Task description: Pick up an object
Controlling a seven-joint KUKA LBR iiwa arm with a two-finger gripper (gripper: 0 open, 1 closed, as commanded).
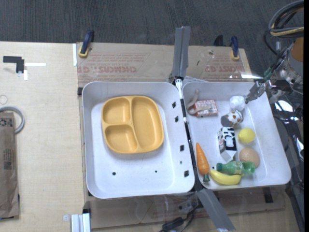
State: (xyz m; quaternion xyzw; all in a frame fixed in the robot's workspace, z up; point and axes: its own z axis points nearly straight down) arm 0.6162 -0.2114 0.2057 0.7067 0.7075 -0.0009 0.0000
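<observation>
Camera view, looking down on the counter: nearest in the right bin [277, 144] lie a banana [225, 178] and a green bottle [236, 167], a carrot [202, 158] just beside them along the left wall. Farther back sit a tan egg [249, 156], a lemon [246, 135], a black-and-white carton [227, 139] and a pink box [205, 107]. A yellow divided plate [132, 124] rests in the left bin [135, 182]. At the far right corner the end effector [254, 93] hangs above a white wad [236, 101]; whether it is apart or together cannot be told.
</observation>
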